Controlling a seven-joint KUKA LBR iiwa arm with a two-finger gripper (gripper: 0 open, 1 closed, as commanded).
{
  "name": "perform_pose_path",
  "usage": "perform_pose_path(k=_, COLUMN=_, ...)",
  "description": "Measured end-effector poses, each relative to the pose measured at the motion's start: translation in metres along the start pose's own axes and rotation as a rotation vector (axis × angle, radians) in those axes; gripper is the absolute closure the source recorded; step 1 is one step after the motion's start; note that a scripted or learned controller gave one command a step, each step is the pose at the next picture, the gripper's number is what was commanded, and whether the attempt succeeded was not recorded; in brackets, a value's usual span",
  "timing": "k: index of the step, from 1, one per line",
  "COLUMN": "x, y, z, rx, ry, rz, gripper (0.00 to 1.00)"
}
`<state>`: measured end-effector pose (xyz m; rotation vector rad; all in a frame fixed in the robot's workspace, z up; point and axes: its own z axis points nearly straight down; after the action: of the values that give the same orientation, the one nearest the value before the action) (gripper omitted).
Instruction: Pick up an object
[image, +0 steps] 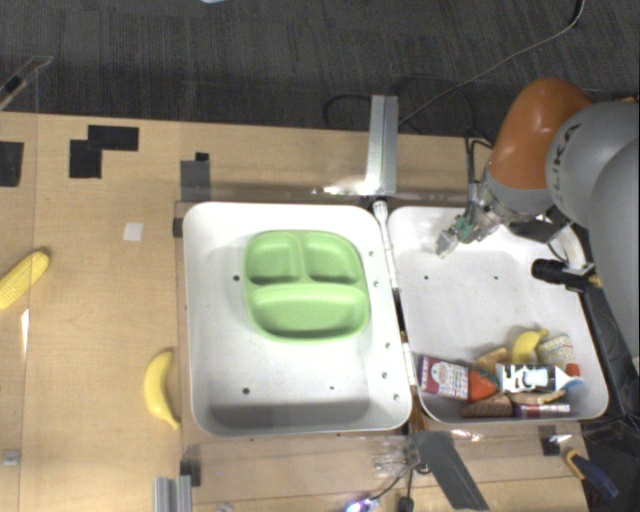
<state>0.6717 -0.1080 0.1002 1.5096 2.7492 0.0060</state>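
My gripper (457, 236) hangs over the far left corner of the right bin (480, 290), well away from the objects. These lie in a heap along the bin's near edge: a red and white carton (445, 378), a white bottle with a black label and red cap (530, 379), a yellow toy (527, 345), a brown piece (492, 357) and a dark bar (488, 407). Nothing shows under the gripper but bare white floor. The grey arm with its orange band (530, 130) reaches in from the right.
The left bin (215, 330) holds a green divided plate (305, 283). A banana (160, 388) and a corn cob (22, 280) lie on the wooden bench to the left. A metal post (383, 140) stands behind the bins' shared wall.
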Motion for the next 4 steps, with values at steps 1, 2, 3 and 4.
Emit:
perform_pose_path(k=1, x=0.005, y=0.000, z=0.002, rx=0.008, ry=0.015, rz=-0.004, gripper=0.00)
perform_pose_path(k=2, x=0.003, y=0.003, z=-0.009, rx=-0.001, ry=0.004, rz=-0.008, gripper=1.00)
perform_pose_path(k=3, x=0.006, y=0.003, z=-0.008, rx=0.004, ry=0.012, rz=-0.010, gripper=0.00)
perform_pose_path(k=4, x=-0.012, y=-0.011, z=-0.005, rx=0.005, ry=0.014, rz=-0.048, gripper=0.00)
